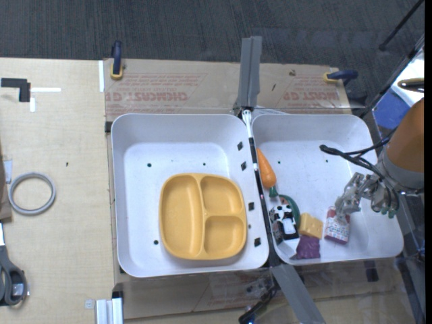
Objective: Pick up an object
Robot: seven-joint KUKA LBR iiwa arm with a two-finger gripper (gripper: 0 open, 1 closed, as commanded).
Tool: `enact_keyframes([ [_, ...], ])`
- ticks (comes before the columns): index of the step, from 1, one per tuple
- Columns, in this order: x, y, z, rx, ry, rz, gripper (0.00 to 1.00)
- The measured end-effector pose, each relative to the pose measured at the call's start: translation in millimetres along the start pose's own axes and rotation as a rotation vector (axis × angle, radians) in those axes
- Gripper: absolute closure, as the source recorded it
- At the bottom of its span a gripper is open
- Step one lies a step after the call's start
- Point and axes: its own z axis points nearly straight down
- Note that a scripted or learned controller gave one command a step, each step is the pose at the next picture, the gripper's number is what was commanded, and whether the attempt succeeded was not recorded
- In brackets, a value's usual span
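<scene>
The arm (410,147) comes in from three o'clock, its orange band showing, wrist bent down, tool (349,201) pointing toward eight o'clock.

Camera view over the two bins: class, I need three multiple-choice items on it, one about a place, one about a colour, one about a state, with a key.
1. Where does the divided plate lie?
A. In the left bin
B. In the right bin
C. On the wooden bench

2. What colour is the divided plate?
A. Blue
B. Yellow
C. Red

3. How does the toy carrot in the right bin stand to the gripper?
A. Clamped in it
B. Hanging from it
C. Lying apart from it, by the wall between the bins

Key: 1 A, the plate rests on the left bin's floor. 2 B, all three of its compartments are yellow. 3 C, the carrot lies at the bin's left side while the gripper hangs over the pink packet at its right.
</scene>
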Motion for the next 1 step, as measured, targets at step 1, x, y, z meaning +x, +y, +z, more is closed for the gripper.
enact_keyframes([
  [1, 24.4, 61.0, -31.6, -0.001, 0.01, -0.146, 1.0],
])
